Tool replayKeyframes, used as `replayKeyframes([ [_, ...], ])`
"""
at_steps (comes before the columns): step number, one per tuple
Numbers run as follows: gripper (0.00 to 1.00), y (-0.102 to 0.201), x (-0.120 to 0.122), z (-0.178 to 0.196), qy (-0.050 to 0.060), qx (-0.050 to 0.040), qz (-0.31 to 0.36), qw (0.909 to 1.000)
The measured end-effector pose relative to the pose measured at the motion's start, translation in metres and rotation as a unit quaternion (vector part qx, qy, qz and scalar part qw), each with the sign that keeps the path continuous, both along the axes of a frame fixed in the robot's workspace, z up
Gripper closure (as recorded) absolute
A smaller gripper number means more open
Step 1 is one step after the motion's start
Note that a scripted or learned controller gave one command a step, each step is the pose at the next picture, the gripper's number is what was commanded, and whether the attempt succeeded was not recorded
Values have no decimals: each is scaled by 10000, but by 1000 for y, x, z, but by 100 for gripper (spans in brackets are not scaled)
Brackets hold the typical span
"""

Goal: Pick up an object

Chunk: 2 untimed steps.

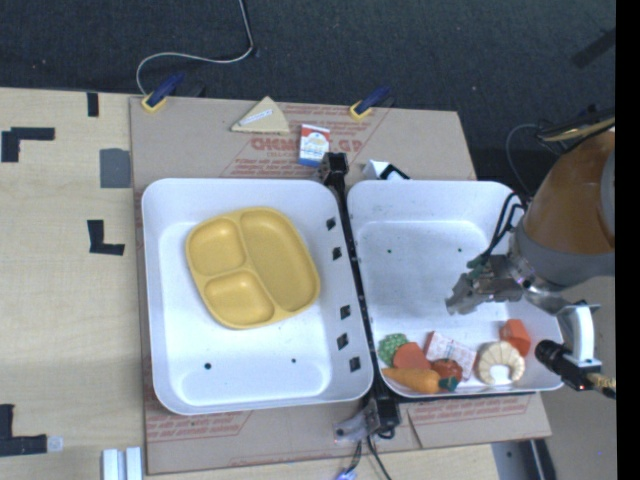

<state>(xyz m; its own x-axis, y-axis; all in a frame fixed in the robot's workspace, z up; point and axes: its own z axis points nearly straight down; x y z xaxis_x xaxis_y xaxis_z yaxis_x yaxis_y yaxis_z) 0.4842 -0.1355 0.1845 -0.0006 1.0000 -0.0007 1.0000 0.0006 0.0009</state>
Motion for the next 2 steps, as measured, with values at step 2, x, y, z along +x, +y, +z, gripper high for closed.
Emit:
replayKeyframes([
  [2,100,-11,15,63,9,-2,-5,10000],
])
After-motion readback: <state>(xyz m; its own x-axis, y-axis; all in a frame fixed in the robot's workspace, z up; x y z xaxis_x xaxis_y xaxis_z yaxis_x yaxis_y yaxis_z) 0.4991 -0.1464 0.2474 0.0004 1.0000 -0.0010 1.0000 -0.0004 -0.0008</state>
